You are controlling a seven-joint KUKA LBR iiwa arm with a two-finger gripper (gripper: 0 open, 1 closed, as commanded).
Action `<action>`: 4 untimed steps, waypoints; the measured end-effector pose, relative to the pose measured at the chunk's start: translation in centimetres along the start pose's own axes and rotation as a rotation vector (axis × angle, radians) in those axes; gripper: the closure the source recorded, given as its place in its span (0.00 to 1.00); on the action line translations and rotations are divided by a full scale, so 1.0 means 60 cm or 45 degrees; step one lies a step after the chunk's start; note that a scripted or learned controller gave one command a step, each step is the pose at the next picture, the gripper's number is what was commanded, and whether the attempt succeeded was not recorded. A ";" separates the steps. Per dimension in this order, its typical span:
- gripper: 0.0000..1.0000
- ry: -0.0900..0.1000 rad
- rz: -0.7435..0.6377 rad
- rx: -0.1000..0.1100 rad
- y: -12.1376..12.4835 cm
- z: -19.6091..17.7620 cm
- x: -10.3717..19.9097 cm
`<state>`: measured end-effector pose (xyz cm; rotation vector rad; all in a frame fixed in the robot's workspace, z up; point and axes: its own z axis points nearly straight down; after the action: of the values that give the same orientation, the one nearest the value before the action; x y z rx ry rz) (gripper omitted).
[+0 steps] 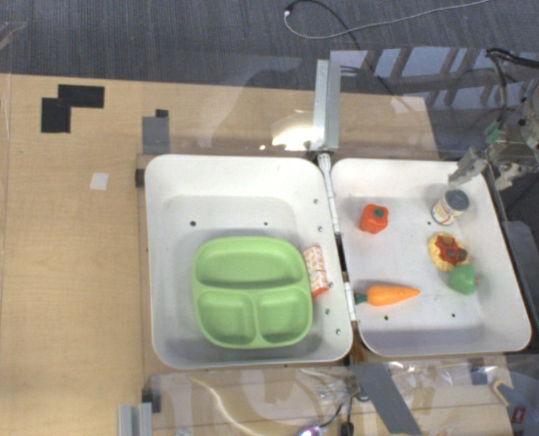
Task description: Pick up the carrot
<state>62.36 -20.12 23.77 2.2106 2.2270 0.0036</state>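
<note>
While nothing is being gripped yet:
Carrot (387,295): being left lying flat by the right bin's (405,339) left wall, greens leftward.
Handling: being judged light, stiff, smooth; best clasped across the thick orange middle.
Gripper (474,163): being held at the far right rim; jaw opening cannot be told.

arm: enters at upper right, partly cropped | claw (476,159): low, pointing left | holding: nothing visible

Right bin (487,325): carrot (389,295) lying at 7 o'clock, tip toward 3. Red pepper (374,218) at 10. Can (449,206), pizza slice (446,251) and green ball (463,279) along 2 to 4. Left bin (174,198): green plate (251,291), packet (315,269) touching its 3 o'clock edge. Tool (474,163) just outside right bin, at 1.
</note>
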 end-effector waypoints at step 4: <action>0.00 0.000 -0.525 -0.002 0.078 0.135 0.031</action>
<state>67.05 -18.22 15.68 1.7074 2.6309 0.0035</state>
